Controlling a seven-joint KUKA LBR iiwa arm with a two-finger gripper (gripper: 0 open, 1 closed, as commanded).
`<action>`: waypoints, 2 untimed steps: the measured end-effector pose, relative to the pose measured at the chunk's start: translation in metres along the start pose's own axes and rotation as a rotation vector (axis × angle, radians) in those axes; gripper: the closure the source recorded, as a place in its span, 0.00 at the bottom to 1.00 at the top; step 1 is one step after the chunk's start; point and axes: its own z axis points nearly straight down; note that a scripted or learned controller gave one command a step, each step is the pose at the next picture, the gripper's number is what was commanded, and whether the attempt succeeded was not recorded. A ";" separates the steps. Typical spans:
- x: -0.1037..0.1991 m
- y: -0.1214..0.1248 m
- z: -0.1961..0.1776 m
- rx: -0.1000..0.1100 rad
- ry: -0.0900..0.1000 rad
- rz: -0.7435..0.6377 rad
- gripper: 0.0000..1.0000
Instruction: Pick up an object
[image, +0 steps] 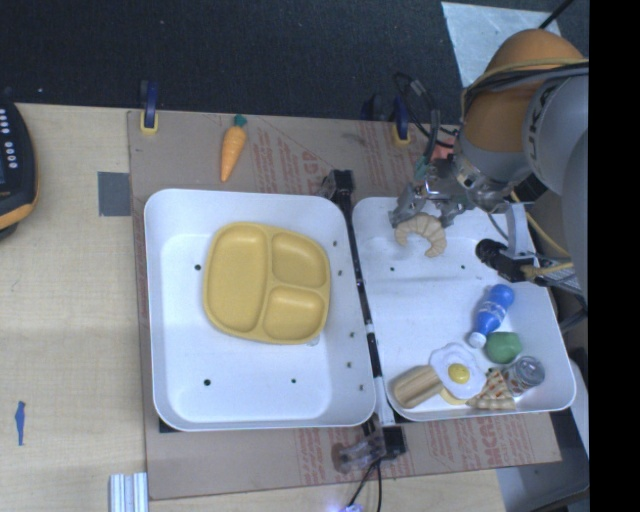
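At the far end of the right bin (560, 330), the jaws (425, 203) sit directly over a toy croissant (422, 231), touching or nearly touching its upper edge. Whether they are apart or closed on it cannot be told; the wrist hardware and cables crowd that spot.

Croissant: tan crescent, lying flat on the bin floor close to the far wall. Long axis runs roughly left-right across the bin; both horn tips curl toward the near side, right tip hanging lower.

Risks, as judged:
- Curved, tapered body. A pinch off the thick middle could squeeze it out sideways.
- Far wall is close; a low approach may catch the rim or shove the croissant against it.
- Smooth bin floor, so a glancing touch likely spins it rather than seats it.

Other items in this bin, well apart at the near right corner: blue bottle (491, 308), green round piece (503, 345), fried egg (458, 366), bread roll (416, 385). Left bin (170, 390) holds a yellow divided tray (267, 281). Toy carrot (232, 148) lies on the bench beyond the bins.
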 end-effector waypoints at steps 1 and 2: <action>0.055 -0.052 -0.049 0.009 0.000 0.002 1.00; 0.103 -0.100 -0.029 0.016 -0.001 0.001 1.00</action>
